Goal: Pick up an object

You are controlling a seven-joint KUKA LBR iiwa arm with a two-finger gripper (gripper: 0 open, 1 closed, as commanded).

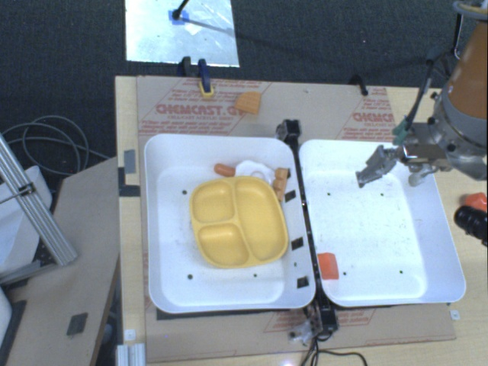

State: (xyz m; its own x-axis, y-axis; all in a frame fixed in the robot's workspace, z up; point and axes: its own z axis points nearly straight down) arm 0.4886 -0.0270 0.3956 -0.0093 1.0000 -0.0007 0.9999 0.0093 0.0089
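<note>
1. Orange block (327, 265) lies nearest the camera, in the right bin (427, 280), at its near-left corner, close to the divider between the bins.
2. Left bin (164, 227) holds a yellow tray (238, 222) with three compartments, lying flat near the middle, turned slightly askew.
3. Behind the tray: a small orange sausage-shaped piece (225, 170) just beyond its far edge, a white item (255, 171) partly hidden by the tray rim, and a tan piece (280, 182) near the bin's right wall.
4. Arm (465, 105) reaches in from the right over the far part of the right bin.
5. Pincer (371, 172) hovers above the far-left area of the right bin, tilted toward the divider. Nothing shows between its fingers; how far apart they stand — cannot tell, too blurred.
6. Pincer is well apart from the orange block and from the things in the left bin.
7. Table (320, 105) beyond the bins carries a tan block (248, 102) and a yellow-and-blue clamp (204, 78) at its far edge.
8. Right bin floor shows dark specks and a few small holes.
</note>
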